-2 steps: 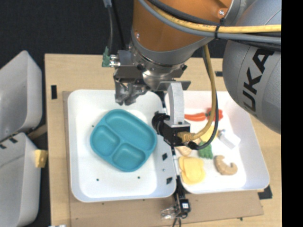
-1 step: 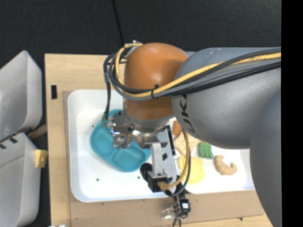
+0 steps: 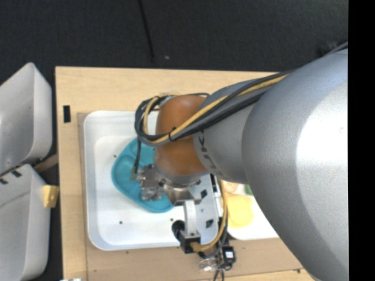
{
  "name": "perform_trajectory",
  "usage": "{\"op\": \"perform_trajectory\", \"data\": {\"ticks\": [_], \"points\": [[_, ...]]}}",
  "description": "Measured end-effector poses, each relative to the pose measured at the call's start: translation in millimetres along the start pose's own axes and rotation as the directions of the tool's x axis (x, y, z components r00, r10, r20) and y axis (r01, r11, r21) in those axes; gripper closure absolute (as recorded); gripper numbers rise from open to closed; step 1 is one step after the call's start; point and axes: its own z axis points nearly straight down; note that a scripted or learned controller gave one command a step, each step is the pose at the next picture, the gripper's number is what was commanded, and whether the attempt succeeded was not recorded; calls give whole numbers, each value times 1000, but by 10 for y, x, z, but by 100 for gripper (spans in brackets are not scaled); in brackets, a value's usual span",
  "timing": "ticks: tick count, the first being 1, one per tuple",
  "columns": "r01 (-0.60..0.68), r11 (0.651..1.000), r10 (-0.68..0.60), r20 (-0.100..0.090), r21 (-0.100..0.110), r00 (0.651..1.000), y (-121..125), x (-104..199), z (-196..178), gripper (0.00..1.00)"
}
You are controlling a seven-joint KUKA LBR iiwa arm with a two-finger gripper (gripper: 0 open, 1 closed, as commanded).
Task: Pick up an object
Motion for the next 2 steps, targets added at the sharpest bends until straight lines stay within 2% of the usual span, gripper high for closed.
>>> {"op": "perform_trajectory", "data": {"ticks": [1,2], "points": [[7,1000,-7,-12,-31,1000,93,-132,-3052,100],[9,1000,-9,-4,-9,1000,-112,-74,-2524,100]]}}
